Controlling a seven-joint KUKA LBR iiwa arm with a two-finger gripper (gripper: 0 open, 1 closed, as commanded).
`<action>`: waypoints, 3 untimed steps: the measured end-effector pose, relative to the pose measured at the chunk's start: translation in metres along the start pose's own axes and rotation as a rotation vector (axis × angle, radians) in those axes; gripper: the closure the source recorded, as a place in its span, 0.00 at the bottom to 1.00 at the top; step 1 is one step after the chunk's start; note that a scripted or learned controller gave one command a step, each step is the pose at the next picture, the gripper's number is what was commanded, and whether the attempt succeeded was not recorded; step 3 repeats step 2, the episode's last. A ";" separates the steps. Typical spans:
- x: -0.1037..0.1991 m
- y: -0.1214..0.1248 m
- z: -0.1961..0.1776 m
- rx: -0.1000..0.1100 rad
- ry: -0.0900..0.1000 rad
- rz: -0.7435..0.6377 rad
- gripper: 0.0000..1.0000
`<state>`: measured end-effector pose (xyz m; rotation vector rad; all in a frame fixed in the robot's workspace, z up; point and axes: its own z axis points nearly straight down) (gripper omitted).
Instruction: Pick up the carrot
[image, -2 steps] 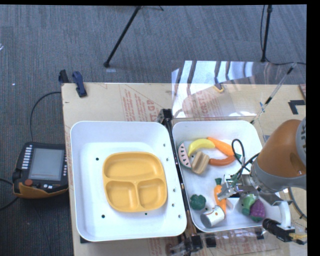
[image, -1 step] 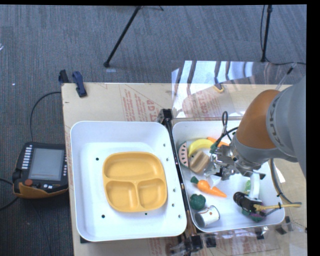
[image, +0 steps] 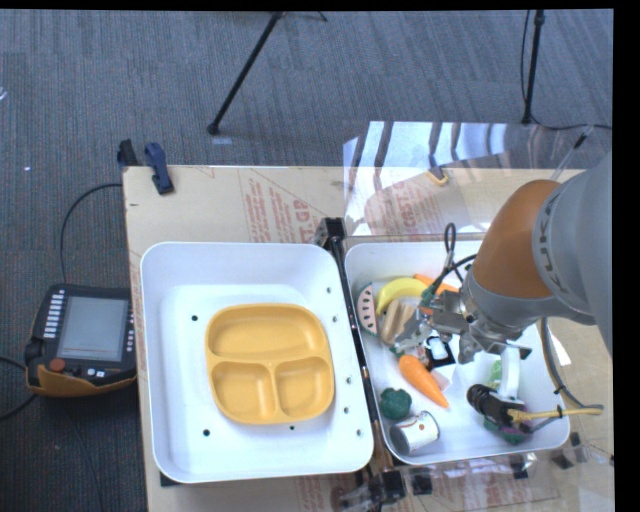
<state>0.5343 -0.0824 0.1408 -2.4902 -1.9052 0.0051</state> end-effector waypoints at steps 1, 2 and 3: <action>-0.026 -0.041 0.057 0.008 0.000 0.038 0.00; -0.026 -0.040 0.047 0.009 0.002 0.043 1.00; -0.026 -0.040 0.047 0.009 0.002 0.043 1.00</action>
